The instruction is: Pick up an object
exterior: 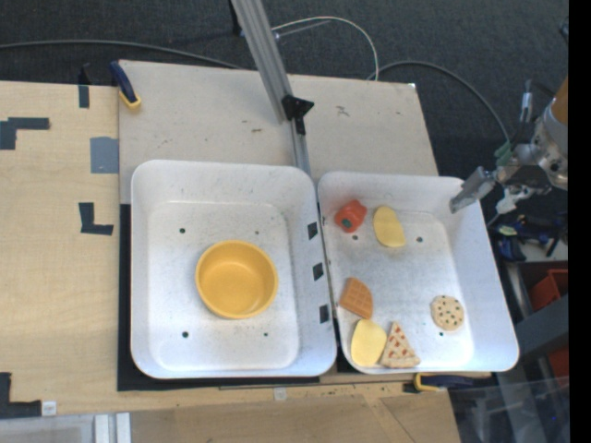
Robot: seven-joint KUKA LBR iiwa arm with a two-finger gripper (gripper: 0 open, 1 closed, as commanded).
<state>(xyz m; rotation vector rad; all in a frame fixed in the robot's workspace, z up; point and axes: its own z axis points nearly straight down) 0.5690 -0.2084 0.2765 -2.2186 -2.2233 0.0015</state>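
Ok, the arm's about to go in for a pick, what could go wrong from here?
1. The yellow piece, pizza slice and waffle sit bunched against the right bin's front wall, so a grab there may catch two or hit the wall.
2. The tomato sits close to the divider, leaving little room beside it.
3. The gripper hangs at the bin's rim and could clip it going down.

My arm is cut off by the right edge, and my pincer is too small to tell much.
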